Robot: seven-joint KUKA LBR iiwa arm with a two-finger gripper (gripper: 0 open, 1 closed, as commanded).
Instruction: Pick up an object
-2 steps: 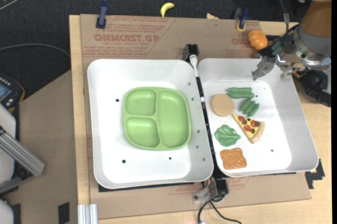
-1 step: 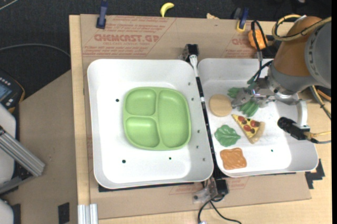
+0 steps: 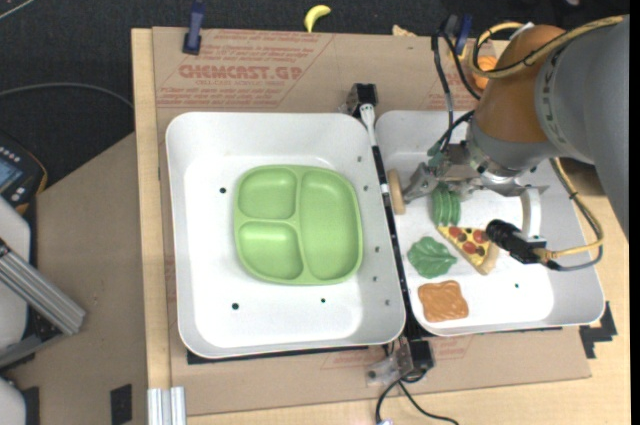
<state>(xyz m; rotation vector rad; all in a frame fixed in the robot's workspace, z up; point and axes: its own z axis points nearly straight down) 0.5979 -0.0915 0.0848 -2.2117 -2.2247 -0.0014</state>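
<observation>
Camera view, from above the bench. Left bin (image 3: pixel 200 213): one green divided plate (image 3: pixel 298 223), lying flat at its middle. Right bin (image 3: pixel 570 298): a green pickle-like piece (image 3: pixel 445 207), a green leaf (image 3: pixel 432 256), a pizza slice (image 3: pixel 470 246), a slice of toast (image 3: pixel 443 300). The gripper (image 3: pixel 447 175) hangs low over the pickle-like piece; open or closed, I cannot tell. A yellow banana (image 3: pixel 317 15) lies off the bins, at the far edge.
</observation>
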